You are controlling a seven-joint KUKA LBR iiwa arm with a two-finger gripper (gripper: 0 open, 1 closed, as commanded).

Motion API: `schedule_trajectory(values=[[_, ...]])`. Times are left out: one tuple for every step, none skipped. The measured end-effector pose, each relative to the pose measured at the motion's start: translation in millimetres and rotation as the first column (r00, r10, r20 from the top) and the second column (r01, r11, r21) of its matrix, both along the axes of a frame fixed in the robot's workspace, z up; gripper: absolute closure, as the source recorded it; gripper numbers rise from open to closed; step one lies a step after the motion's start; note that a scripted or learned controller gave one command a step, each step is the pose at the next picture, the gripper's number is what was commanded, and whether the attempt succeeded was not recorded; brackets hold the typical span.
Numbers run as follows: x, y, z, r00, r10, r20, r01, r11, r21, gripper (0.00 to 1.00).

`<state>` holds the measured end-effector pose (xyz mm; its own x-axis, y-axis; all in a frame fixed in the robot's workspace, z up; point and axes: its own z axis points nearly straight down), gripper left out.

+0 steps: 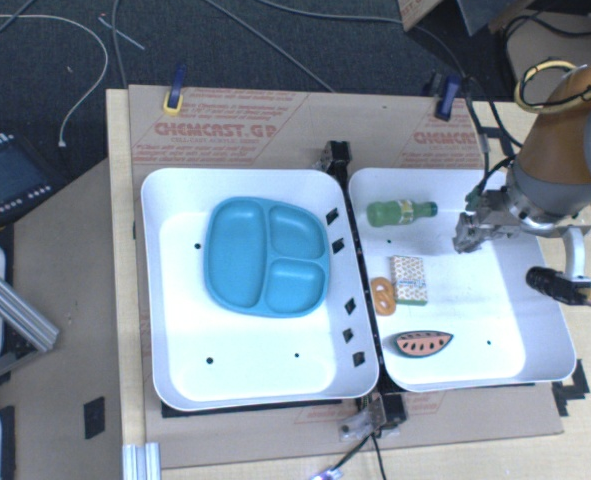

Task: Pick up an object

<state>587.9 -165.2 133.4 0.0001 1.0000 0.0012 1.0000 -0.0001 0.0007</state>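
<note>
Here, the gripper [468,236] hangs low over the right bin [535,363], near a green bottle [400,212] lying to its left; its grip state is seemingly unreadable.

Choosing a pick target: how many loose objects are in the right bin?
4. A green bottle lies at the far side, a patterned packet mid-bin, a pretzel touching its left edge, and a watermelon slice nearest the camera.
</note>
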Motion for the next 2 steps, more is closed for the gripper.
schedule_trajectory(values=[[2.1,-1.1,43.0,1.0,0.001,0.003,-0.001,1.0,-0.002,1.0],[11.0,4.8,102.6,1.0,0.002,0.007,-0.002,1.0,-0.003,1.0]])
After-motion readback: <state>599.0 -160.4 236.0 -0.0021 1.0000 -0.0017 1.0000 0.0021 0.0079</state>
